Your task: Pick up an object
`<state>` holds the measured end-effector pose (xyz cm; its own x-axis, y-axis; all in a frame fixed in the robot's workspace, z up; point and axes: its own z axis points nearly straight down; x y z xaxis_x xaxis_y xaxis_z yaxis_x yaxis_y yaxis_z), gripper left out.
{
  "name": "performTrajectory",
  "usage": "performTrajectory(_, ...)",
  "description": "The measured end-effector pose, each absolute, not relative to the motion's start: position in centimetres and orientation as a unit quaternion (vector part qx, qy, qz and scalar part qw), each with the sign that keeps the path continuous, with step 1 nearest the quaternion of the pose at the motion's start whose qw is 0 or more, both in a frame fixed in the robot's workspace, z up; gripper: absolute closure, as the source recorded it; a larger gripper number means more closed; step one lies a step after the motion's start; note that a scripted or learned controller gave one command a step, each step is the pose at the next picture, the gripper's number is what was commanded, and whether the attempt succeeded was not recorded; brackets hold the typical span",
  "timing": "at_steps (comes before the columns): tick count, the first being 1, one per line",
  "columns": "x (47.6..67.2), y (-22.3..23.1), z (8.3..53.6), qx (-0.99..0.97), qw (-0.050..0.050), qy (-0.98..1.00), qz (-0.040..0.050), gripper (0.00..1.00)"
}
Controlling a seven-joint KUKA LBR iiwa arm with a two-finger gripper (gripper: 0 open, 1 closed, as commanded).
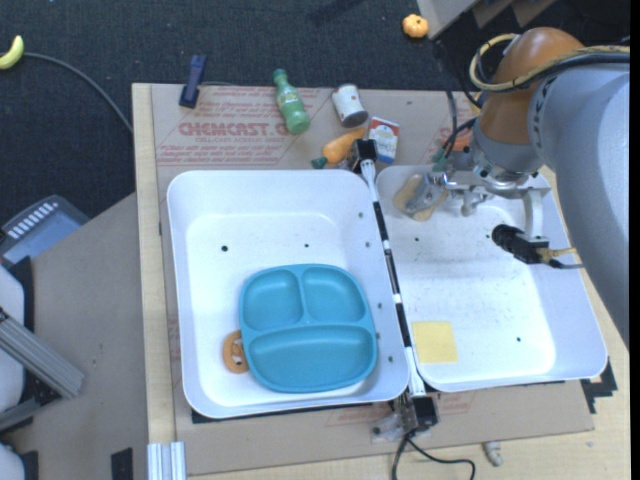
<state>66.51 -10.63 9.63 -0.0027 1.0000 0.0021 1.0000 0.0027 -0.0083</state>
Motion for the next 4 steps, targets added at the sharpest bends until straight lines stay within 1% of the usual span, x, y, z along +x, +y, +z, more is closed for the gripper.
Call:
performTrajectory(1,66.6,-9.2,9.3,-0.707,0.001,-0.708,0.0011,0.0)
performTrajectory(2,66.7,-10.6,12.4,-0.707,-0.002,-0.707,-0.0005,0.0)
performTrajectory(3,65.1,-7.6,18.6,-0.706,-0.002,-0.708,-0.0009,0.0)
performTrajectory(4,66.4,-9.9,9.1,-0.707,0.0,-0.707,0.0003,0.0)
